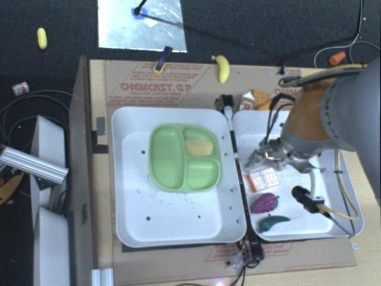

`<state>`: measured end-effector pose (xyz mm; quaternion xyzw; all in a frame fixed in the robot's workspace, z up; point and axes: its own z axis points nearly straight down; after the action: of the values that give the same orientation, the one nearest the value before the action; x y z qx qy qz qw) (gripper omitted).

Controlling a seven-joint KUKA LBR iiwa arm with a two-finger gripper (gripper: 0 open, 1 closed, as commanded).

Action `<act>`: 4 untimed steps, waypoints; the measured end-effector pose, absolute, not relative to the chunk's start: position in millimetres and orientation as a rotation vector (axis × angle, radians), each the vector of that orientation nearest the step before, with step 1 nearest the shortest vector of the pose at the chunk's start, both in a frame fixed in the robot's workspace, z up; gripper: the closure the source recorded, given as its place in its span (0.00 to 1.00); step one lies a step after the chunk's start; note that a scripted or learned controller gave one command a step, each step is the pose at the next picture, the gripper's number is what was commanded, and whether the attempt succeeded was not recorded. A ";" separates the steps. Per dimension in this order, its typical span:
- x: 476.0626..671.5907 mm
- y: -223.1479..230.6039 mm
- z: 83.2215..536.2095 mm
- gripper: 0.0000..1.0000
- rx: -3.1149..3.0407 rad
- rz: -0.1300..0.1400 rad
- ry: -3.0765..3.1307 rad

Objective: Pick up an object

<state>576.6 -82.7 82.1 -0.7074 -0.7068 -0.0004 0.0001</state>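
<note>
The end effector (266,157) hangs low in the right bin (342,216), just above a small orange-and-white packet (262,179); whether its fingers are apart or together I cannot tell. Nearer the front lie what looks like a purple grape bunch (264,203) and a green pepper (272,221). The left bin (134,219) holds a green divided plate (181,158).

Packet: a small white-and-orange packet (262,178) is lying flat in the right bin.
Grapes: a purple grape bunch (264,203) is resting just below it.
Pepper: a green pepper (272,221) is lying near the front wall.
</note>
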 end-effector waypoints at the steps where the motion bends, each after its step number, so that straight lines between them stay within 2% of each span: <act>1: 614.4 -88.1 85.3 0.00 -2.219 -0.005 -2.230; 2: 604.4 -89.7 102.7 0.00 -2.222 -0.003 -2.224; 3: 656.9 -103.4 84.5 0.00 -2.219 -0.005 -2.231; 4: 669.9 -100.1 97.1 0.00 -2.217 -0.005 -2.230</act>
<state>669.9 -100.1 97.1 -0.7052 -0.7091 -0.0015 -0.0015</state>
